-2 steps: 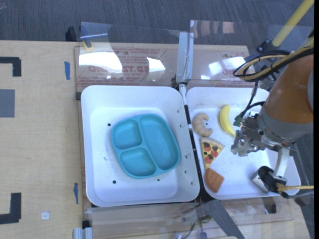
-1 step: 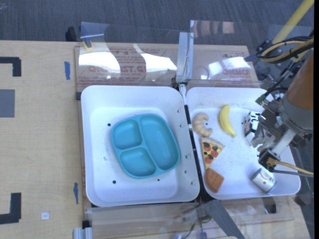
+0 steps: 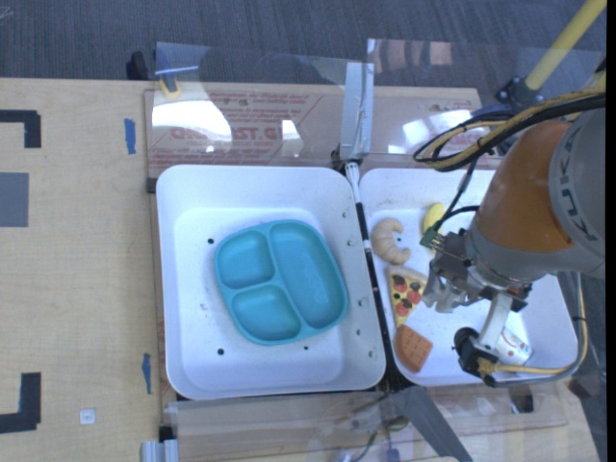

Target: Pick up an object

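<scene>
Several toy foods lie in the right bin [image 3: 549, 340]: a tan croissant [image 3: 390, 241], a pizza slice [image 3: 405, 293], a brown waffle-like square [image 3: 414, 348] and a yellow piece [image 3: 433, 218] half hidden by the arm. My gripper [image 3: 441, 289] hangs low over the bin's left half, just right of the pizza slice and touching or nearly touching its edge. The grey and orange arm [image 3: 534, 200] covers the middle of this bin. Nothing shows as lifted.
The left bin [image 3: 183, 219] holds a blue three-compartment plate [image 3: 279, 279]. A ridge [image 3: 366, 258] divides the two bins. A black fitting with a yellow cable [image 3: 476, 351] hangs under the wrist near the right bin's front. Clear panels stand behind the bins.
</scene>
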